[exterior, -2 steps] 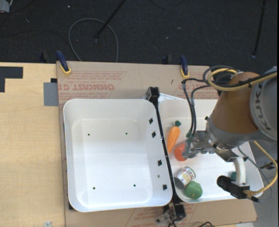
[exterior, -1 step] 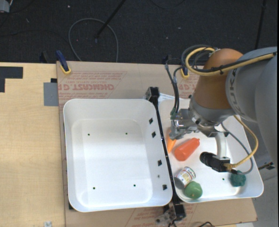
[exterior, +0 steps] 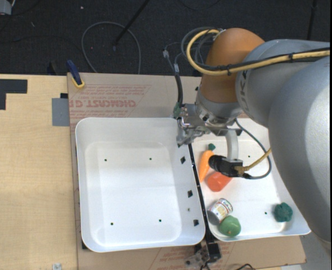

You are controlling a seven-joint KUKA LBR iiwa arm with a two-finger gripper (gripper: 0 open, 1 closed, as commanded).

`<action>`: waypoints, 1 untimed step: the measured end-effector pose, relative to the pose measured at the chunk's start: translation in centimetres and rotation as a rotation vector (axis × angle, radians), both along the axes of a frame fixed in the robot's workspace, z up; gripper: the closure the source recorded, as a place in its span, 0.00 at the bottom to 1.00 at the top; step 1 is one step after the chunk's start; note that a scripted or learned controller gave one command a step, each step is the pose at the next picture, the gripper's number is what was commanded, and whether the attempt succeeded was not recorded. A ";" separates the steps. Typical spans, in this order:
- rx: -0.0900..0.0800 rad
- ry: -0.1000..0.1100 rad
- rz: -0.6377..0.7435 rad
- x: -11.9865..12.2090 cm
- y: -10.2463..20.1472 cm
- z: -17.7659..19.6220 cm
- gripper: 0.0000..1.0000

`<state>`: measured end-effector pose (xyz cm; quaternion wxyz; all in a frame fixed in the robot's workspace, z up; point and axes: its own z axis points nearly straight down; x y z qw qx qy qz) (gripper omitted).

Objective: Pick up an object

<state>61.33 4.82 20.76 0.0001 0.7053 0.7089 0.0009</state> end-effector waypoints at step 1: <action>-0.002 0.002 -0.004 -0.1 -0.3 -0.1 0.00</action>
